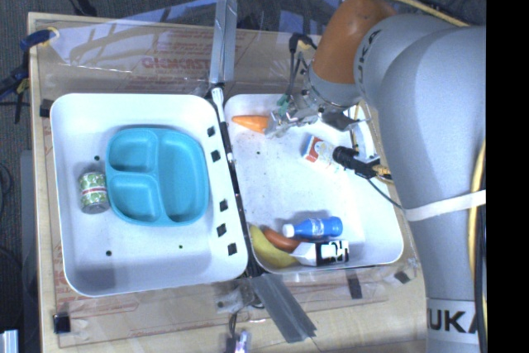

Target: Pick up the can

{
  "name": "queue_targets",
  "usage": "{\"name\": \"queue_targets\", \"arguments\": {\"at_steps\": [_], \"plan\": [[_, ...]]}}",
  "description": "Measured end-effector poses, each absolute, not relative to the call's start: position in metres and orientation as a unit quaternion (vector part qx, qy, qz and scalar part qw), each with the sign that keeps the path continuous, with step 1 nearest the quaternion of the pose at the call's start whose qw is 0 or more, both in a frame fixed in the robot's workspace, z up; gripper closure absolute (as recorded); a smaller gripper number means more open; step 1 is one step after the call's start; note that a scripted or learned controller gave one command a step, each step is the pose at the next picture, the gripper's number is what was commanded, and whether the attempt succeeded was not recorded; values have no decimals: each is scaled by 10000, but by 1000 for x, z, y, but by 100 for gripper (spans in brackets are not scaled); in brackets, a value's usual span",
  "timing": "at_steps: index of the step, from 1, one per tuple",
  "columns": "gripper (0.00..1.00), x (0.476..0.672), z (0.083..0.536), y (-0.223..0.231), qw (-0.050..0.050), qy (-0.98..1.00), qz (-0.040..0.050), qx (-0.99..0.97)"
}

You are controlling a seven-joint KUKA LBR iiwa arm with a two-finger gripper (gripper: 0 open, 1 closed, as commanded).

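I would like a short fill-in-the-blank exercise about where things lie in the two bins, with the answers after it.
1. The can lies in the ____ bin, beside the blue tray.
2. The hand is over the ____ bin, near the carrot.
3. The tray has ____ compartments.
4. The blue bottle lies next to the ____ at the right bin's near edge.

Answers: left; right; three; banana

So the can (93, 190) lies in the left bin (74, 260), just beside the blue divided tray (157, 175). The claw (283, 118) hangs over the right bin (372, 248) next to a carrot (250, 123), well apart from the can. A blue bottle (314, 228) and banana (273, 251) sit near that bin's front.
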State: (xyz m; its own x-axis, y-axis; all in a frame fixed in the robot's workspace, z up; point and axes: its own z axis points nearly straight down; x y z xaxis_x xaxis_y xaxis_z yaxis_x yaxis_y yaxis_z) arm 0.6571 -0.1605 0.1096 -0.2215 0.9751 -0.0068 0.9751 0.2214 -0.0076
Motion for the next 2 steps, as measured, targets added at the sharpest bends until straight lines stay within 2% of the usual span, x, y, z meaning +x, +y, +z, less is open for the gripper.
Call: {"name": "queue_targets", "arguments": {"at_steps": [1,2], "plan": [[0,660,111,-157,38,7826,-7,6225],[0,657,92,-129,-19,6551,-9,7555]]}}
